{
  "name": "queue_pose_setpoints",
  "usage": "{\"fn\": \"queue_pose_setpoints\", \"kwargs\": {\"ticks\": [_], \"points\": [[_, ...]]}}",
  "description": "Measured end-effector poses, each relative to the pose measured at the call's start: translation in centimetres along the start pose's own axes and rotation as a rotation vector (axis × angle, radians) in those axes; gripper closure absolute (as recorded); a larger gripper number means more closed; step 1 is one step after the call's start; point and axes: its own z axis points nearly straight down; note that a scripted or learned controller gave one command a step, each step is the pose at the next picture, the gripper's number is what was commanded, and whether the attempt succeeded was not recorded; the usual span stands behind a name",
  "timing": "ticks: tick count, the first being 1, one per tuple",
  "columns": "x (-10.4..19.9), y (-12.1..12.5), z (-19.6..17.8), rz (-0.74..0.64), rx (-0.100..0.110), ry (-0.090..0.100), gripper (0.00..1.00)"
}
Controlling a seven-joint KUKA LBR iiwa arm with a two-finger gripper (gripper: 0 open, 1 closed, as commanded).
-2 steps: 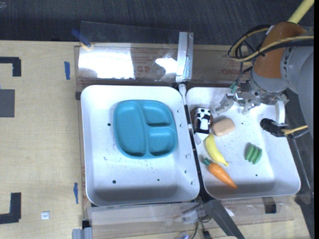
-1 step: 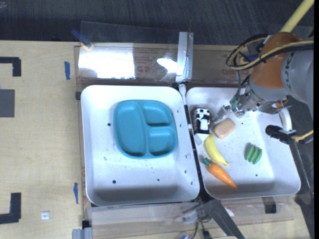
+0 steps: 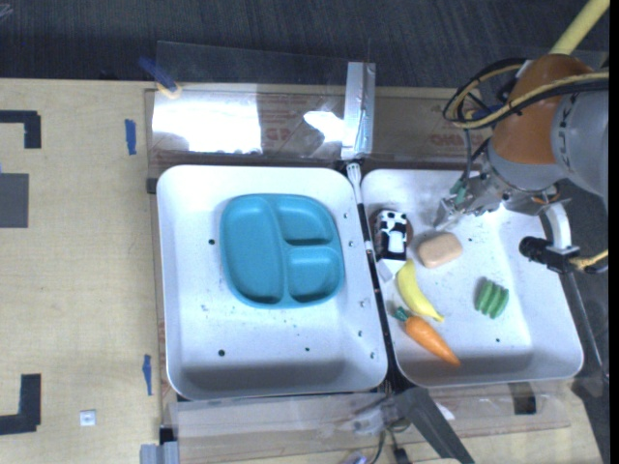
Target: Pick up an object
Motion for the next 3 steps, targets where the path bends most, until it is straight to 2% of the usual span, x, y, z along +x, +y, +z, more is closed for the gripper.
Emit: {"fn": "queue_pose_setpoints", "kwargs": {"ticks": [1, 2, 3], "points": [[0.0, 0.0, 0.1, 0.0, 0.001, 0.001, 0.0], [3.7, -1.3, 1.2, -0.098, 0.006, 0.001, 0.0], [3.5, -1.2, 0.0, -0.095, -0.002, -0.001, 1.0]]}}
